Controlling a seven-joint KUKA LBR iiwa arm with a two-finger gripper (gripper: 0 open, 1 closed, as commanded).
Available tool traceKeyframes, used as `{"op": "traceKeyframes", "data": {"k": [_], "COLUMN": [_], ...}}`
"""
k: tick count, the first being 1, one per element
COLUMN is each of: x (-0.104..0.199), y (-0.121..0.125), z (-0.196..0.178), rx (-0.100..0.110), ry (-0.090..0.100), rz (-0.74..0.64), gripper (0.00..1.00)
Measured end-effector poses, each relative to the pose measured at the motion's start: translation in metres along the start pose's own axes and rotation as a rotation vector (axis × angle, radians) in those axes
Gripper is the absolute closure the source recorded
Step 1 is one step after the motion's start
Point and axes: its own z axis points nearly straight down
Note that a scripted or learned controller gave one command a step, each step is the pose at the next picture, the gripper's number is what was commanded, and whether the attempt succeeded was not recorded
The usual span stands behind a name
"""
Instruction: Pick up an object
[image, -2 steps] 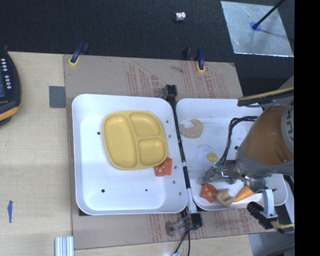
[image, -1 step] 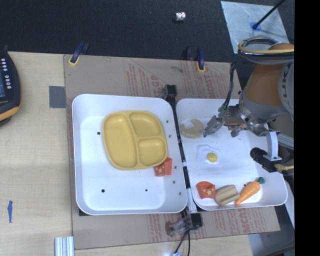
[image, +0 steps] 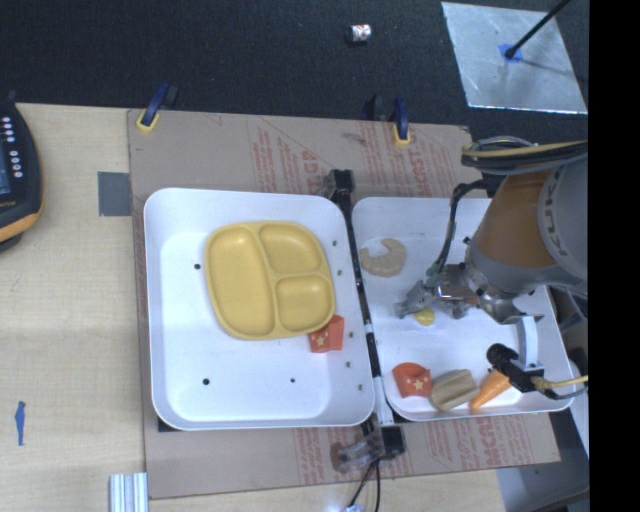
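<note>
My gripper (image: 422, 303) is low in the right bin (image: 400, 215), near its left-middle. A small yellow object (image: 426, 318) lies right at the gripper's tip, touching or just beneath it; I cannot tell whether it is gripped. A flat tan cookie-like piece (image: 383, 257) lies just up and left of the gripper. Along the bin's front edge lie a red piece (image: 411, 379), a tan bread-like piece (image: 451, 389) and an orange carrot-like cone (image: 487, 390).
The left bin (image: 180, 400) holds a yellow divided plate (image: 268, 278) with a small red block (image: 326, 335) at its lower right corner. The arm's grey and orange body (image: 520, 230) hangs over the right bin's right half. Blue clamps hold the cardboard's far edge.
</note>
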Motion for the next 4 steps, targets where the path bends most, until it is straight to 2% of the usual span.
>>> {"op": "traceKeyframes", "data": {"k": [1, 2, 3, 4], "x": [0.000, 0.000, -0.001, -0.001], "y": [0.003, 0.002, 0.002, 0.002], "z": [-0.016, -0.015, -0.026, -0.025], "rx": [-0.008, -0.006, -0.006, -0.005], "ry": [-0.002, -0.002, -0.003, -0.003], "rz": [-0.003, -0.003, -0.004, -0.005], "gripper": [1.00, 0.00, 1.00, 0.00]}}
